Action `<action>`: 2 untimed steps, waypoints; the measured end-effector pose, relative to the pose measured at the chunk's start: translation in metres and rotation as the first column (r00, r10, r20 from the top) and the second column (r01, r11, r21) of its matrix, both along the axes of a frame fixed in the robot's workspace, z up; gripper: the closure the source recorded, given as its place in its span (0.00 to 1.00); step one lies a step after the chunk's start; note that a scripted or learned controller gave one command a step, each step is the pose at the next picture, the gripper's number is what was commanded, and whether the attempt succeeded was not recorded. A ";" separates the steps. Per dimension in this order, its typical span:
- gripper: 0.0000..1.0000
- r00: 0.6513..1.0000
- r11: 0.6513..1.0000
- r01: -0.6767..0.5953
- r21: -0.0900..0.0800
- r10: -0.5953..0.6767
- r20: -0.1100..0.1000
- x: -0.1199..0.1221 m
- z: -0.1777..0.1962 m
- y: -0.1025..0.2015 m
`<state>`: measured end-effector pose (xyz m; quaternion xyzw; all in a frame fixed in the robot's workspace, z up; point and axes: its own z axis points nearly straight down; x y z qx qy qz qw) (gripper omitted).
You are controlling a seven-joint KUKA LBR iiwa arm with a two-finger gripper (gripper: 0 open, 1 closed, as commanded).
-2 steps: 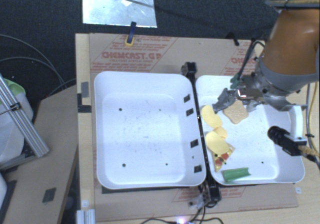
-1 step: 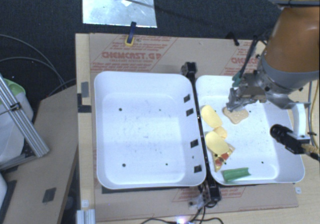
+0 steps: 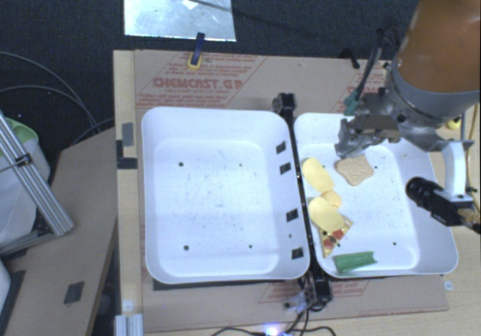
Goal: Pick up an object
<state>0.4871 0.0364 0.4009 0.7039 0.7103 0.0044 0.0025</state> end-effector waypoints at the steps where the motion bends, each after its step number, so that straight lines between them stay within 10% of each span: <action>1: 1.00 1.000 1.000 0.000 0.000 0.000 -0.004 0.000 0.030 0.046; 2: 1.00 1.000 1.000 0.007 -0.004 -0.007 -0.013 0.012 -0.036 0.057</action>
